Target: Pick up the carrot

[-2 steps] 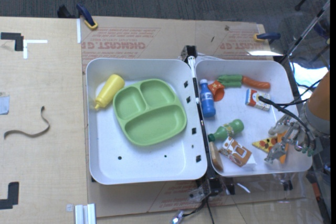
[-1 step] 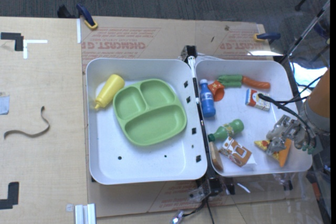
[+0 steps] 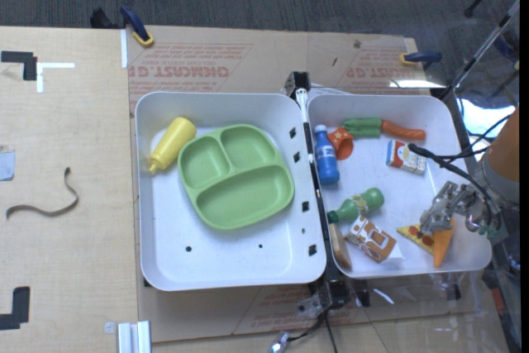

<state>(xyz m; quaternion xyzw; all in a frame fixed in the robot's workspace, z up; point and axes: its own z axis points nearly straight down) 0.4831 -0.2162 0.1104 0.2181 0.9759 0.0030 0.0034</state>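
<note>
Hovering low over the right bin (image 3: 463, 132), the gripper (image 3: 440, 211) sits at about 4 o'clock of that bin, near its right wall. Finger spread: cannot tell, metal parts overlap. Carrot (image 3: 443, 244) lies directly at 6 o'clock of the gripper, orange, tip pointing toward the bin's front edge; whether it touches the gripper is unclear. A pizza slice (image 3: 415, 236) lies just beside the carrot at 9 o'clock. Same bin: blue bottle (image 3: 326, 157) at 9 o'clock along the left wall, green bottle (image 3: 357, 204) near centre. Left bin (image 3: 157, 260) holds a green divided plate (image 3: 236, 175) and a yellow bottle (image 3: 170, 143).
</note>
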